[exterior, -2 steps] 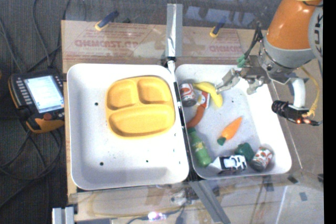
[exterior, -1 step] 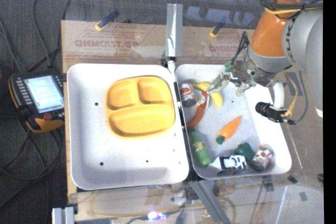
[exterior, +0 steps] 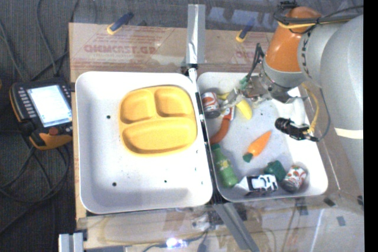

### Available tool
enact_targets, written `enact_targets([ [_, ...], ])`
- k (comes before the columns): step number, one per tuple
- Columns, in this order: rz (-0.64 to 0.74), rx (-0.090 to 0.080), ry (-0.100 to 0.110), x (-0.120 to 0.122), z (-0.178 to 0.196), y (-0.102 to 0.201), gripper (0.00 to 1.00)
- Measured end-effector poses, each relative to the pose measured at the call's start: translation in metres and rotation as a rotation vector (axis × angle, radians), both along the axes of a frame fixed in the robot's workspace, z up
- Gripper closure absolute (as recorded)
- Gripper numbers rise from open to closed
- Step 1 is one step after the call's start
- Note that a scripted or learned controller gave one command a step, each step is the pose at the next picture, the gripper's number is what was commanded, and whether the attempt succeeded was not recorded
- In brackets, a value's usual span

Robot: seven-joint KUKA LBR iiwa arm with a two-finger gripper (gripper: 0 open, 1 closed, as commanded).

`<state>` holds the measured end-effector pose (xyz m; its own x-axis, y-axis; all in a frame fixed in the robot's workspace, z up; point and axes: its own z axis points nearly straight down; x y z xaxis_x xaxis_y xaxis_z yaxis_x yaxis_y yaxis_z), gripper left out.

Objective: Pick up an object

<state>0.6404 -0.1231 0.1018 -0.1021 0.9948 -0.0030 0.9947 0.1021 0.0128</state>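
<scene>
Camera view: orange carrot (exterior: pixel 258 145), green tip.

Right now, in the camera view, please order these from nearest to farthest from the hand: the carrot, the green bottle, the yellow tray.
Measured from the hand, at the top of the right bin:
1. The carrot, below the hand, mid right bin.
2. The green bottle, lower still, by the right bin's left wall.
3. The yellow tray, across the divider in the left bin.

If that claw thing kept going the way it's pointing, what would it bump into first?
Probably the yellow banana-like toy right at the gripper tip, in the right bin. The small can lies just beyond. Depth is hard to judge from above, so this is a guess.
</scene>
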Motion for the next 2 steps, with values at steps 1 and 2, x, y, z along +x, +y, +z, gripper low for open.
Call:
enact_targets([
  [1, 0.000, 0.003, -0.001, 0.001, 0.008, 0.001, 1.00],
  [2, -0.033, 0.000, 0.018, 0.029, 0.106, 0.036, 1.00],
])
